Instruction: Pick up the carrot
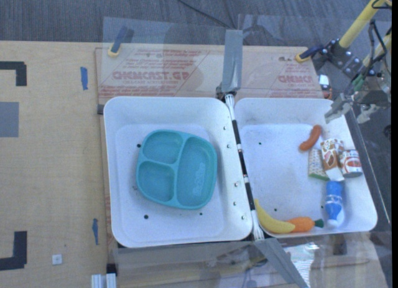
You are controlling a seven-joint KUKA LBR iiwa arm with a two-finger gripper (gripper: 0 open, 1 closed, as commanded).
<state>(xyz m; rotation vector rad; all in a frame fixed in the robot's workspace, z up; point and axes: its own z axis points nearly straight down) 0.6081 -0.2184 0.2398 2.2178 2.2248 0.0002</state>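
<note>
The carrot [303,223] is a short orange piece with a green tip. It lies along the front wall of the right bin [273,116], touching the right end of a yellow banana [272,221]. The gripper [339,107] sits at the bin's far right corner, above the rim and well away from the carrot, with nothing seen in it. Cables and a yellow rod [364,16] clutter the area around it.
An orange sausage [310,137] lies near the right bin's far right. Below it are a snack packet [329,156], a small can [352,163] and a blue bottle [334,202]. The left bin [124,218] holds a teal divided plate [177,168].
</note>
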